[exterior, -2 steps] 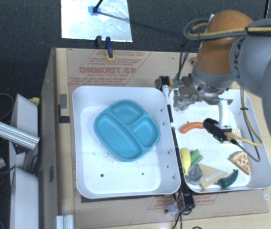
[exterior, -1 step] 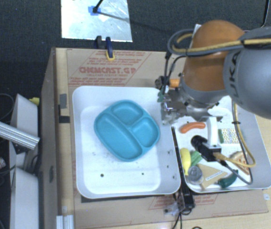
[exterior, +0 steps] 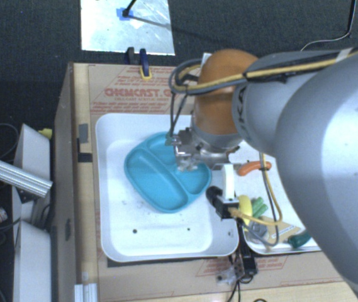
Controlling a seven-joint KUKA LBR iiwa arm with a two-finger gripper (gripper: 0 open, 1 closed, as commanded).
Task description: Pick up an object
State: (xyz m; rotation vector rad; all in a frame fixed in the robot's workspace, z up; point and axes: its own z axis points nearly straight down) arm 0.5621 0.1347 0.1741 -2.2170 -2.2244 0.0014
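Bins first, as we read from the left: the left white bin (exterior: 119,231) holds a blue divided plate (exterior: 160,178), which lies flat across the bin's upper right part, its far edge running under the arm's wrist. We see a couple of small dark specks on the bare floor of that bin below the plate.

Moving right, we find the gripper (exterior: 188,159) hanging over the plate's right edge, just at the divider between the two bins. From our angle the wrist and the orange band (exterior: 219,90) cover it from above, so whether it is closed on the plate's rim or simply poised above it, we cannot tell.

Further right, the right white bin (exterior: 273,247) is mostly hidden by the grey arm (exterior: 317,137). In its visible strip we make out an orange tool-like object (exterior: 254,167), a yellow-and-green item (exterior: 251,206) and a green piece (exterior: 299,238) near the lower rim.
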